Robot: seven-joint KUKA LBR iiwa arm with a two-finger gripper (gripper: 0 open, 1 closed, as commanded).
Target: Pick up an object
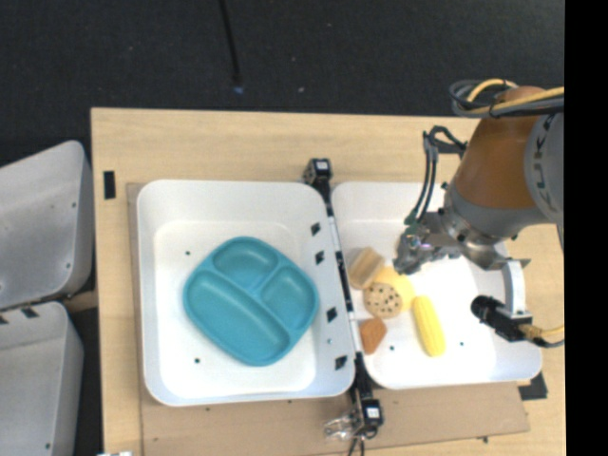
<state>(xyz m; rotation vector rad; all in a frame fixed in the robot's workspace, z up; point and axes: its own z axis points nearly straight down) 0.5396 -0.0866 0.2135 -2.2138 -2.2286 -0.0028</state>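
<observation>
From the camera above the counter (114, 141), I see my arm (503, 174) reaching in from the right, its orange band above the wrist, and my end effector (414, 251) hanging low over the right bin (456, 373), near that bin's upper left part. How it is set I cannot tell from here; the tip is dark and small against the white floor, and I see nothing gripped in it.

Just below my end effector and slightly to its left lies a round cookie with dark chips (383, 299), with a pale yellow piece (400, 282) touching its upper right edge, almost under my tip. To the left of my end effector, near the bin's left wall, a tan bread-like piece (362, 267) rests tilted. Below the cookie, further from me, sits a small orange-brown wedge (372, 334). Below and a little right of my end effector lies a yellow corn cob (428, 326), lengthwise up and down, just beside the cookie.

Well to the left of my end effector, past the divider between the two bins, the left bin (161, 369) holds a teal compartment plate (250, 299), lying flat and turned at an angle.
</observation>
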